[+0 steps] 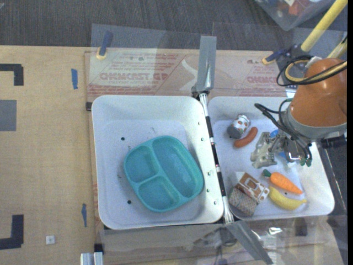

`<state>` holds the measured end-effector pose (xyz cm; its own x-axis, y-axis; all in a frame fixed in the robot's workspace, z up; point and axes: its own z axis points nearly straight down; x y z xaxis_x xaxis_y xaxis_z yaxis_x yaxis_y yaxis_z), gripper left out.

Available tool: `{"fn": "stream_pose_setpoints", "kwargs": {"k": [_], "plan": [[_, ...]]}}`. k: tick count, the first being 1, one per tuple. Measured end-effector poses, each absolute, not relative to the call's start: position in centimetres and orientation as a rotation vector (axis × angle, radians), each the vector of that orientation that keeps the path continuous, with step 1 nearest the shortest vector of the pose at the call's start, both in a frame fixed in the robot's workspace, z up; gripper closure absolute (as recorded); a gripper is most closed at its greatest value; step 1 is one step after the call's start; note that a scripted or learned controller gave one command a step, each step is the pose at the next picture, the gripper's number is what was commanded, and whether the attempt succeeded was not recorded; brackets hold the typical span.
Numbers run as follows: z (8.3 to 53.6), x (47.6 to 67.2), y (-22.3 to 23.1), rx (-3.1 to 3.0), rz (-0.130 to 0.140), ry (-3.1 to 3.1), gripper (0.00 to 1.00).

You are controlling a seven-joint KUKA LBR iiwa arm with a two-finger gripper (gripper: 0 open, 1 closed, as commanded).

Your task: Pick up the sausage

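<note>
The right shallow white bin (325,200) is crowded. The gripper (268,150) hangs beside the small reddish-brown sausage (245,138); its finger state cannot be determined. A descent risks catching the neighbouring grey-and-white toy (238,127).

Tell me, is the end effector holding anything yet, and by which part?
Nothing is held. The end effector hangs over the right bin, and the sausage lies apart, just left of it.

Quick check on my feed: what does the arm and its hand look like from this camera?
The arm shows as a rounded orange band above a grey wrist section, with black cables looping over its top. Below it, the hand is a pale metallic assembly with small blue fittings on its right side. No readable markings are visible.
</note>
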<state>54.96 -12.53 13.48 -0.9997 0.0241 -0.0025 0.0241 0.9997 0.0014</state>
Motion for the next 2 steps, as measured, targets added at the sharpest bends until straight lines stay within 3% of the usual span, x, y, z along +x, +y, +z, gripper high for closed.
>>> {"fn": "stream_pose_setpoints", "kwargs": {"k": [1,2], "plan": [[13.1,61.8,-10.7,-0.509,0.000,3.090,1.00],[17.6,66.9,-11.1,-0.224,0.001,3.122,1.00]]}}
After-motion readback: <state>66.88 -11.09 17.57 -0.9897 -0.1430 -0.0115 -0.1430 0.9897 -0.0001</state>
